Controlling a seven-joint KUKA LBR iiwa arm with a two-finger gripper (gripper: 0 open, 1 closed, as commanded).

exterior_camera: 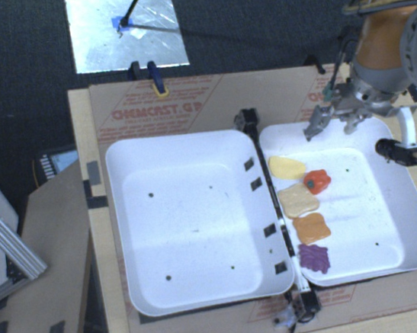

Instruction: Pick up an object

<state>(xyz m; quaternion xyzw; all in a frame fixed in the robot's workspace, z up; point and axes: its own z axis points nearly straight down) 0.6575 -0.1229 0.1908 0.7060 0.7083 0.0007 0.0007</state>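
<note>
White right bin (399, 204) keeps objects along its left wall, tool (335, 122) above.

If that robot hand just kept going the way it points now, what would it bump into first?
The hand points down over the right bin's far end. Going straight on, it would probably meet the bare white floor there, short of the yellow piece, though depth is hard to judge.

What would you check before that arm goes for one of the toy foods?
1. Items lie in the right bin: ok.
2. Tool is above that bin's far edge, clear of the items: ok.
3. Red toy touches the yellow piece: cannot tell.
4. Purple piece lies against the bin's near-left wall, awkward to grasp: not ok.
5. Tool carries nothing: ok.
</note>
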